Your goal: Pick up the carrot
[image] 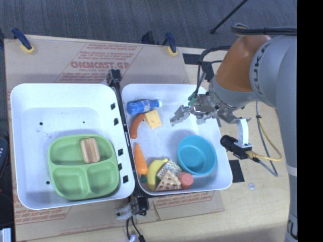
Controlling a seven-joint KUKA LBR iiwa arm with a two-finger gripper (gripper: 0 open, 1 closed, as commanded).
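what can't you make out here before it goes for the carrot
- End effector, camera view: small and blurred, so whether it is open or shut is unclear.
- Carrot: its lower tip is hidden behind the banana.
- Sandwich wedge: too small to make out its filling.
- Arm: cut off by the right edge.

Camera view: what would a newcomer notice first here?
The grey and orange arm reaches in from the right, its gripper above the right bin. Below it sits a blue bowl; the carrot lies by the left wall. A green tray fills the left bin.
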